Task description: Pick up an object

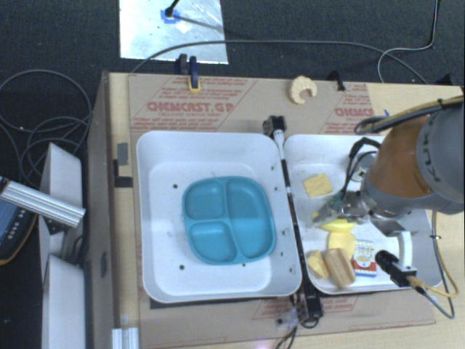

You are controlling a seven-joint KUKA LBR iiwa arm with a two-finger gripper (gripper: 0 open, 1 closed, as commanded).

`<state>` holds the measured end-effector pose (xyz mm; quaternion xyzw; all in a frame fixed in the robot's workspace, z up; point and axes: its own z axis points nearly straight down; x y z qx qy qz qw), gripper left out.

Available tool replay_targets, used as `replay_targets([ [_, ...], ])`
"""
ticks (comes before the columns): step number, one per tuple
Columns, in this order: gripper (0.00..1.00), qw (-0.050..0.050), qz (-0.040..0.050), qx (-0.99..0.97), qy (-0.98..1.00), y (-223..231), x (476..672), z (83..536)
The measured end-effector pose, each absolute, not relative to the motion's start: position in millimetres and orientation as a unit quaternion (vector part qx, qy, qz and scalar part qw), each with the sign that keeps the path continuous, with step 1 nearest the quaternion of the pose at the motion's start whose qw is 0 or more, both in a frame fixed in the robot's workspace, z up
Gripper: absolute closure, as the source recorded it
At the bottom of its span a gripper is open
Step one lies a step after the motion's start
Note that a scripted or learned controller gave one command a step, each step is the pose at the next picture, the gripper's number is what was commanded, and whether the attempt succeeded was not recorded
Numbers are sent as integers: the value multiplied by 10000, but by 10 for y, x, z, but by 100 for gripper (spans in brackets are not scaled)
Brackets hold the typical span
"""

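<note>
Low over the right bin [320, 150], the hand [336, 211] is reaching in from the right, its tip sitting just above a yellow banana-shaped piece [338, 226]; whether it is open or closed cannot be told, since the grey-and-orange arm [407, 167] is covering much of it. That yellow piece is lying with its long axis roughly left to right, directly under the hand's tip. Four other things are sharing this bin: a pale yellow cheese-like square [317, 185] lying flat toward the far left side, well clear of the hand; a tan bread-roll shape [337, 265] pointing from far to near beside the front rim; a small pale lump [316, 265] touching the roll's left side; and a red-and-white carton [365, 259] just to the roll's right. The near end of the bin is crowded, while the far left corner is offering open floor. Across the divider, the left bin [160, 195] is holding one blue sectioned plate [228, 219], with bare white margin all around it. Beyond the bins, one beige curled piece [303, 89] is resting on the tabletop [218, 104].
</note>
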<state>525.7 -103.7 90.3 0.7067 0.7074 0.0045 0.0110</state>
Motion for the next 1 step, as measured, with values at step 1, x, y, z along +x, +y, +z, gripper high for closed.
replay_targets([
  [1,0,79,44,7055,7086,-1028,6023,895],
])
